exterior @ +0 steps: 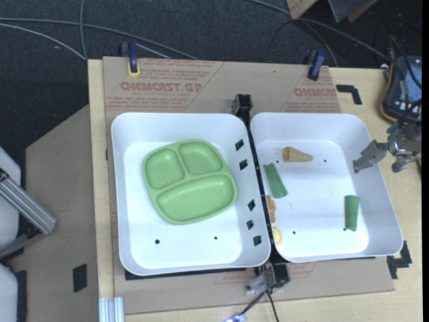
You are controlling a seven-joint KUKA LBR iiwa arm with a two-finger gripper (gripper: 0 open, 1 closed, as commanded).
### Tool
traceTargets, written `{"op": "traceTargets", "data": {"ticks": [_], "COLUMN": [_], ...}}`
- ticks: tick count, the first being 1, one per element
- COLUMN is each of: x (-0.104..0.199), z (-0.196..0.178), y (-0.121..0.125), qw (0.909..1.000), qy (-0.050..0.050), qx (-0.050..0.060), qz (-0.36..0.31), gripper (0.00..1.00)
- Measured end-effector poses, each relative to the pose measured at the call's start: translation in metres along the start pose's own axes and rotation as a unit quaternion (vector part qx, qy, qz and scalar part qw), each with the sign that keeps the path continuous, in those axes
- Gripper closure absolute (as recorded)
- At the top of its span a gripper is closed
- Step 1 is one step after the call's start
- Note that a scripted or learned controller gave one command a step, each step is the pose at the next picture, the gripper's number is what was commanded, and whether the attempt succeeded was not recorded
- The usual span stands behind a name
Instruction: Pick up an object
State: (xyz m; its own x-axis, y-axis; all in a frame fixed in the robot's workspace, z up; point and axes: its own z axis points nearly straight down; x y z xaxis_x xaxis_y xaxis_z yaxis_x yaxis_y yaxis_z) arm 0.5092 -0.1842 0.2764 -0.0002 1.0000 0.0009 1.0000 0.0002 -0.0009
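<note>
The right bin (pixel 315 122) holds several small items. A tan cone-shaped piece (pixel 297 155) lies near its back, and a green stick (pixel 275 180) lies by its left wall. A second green stick (pixel 351 212) rests near the right wall. A small orange piece (pixel 271 208) and a yellow piece (pixel 276 234) sit against the left wall at the front. My gripper (pixel 383 161) hangs over the right bin's right rim. It is open, nothing is between its fingers, and it is well apart from every item.
The left bin (pixel 124 200) holds a green divided plate (pixel 191 180). Black clips (pixel 241 102) join the two bins along the middle divider. Blue clamps (pixel 133 58) hold the cardboard base at the back. Cables run across the dark floor behind the bench.
</note>
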Motion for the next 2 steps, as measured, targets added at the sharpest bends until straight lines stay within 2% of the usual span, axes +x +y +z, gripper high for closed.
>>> {"op": "traceTargets", "data": {"ticks": [1,2], "x": [0.003,0.002], "z": [0.062,0.124], "y": [0.004,-0.003], "qw": [1.0,1.0], "qy": [0.001,0.001], "qx": [0.003,0.004], "qz": [0.0,0.0], "gripper": [0.0,0.0]}}
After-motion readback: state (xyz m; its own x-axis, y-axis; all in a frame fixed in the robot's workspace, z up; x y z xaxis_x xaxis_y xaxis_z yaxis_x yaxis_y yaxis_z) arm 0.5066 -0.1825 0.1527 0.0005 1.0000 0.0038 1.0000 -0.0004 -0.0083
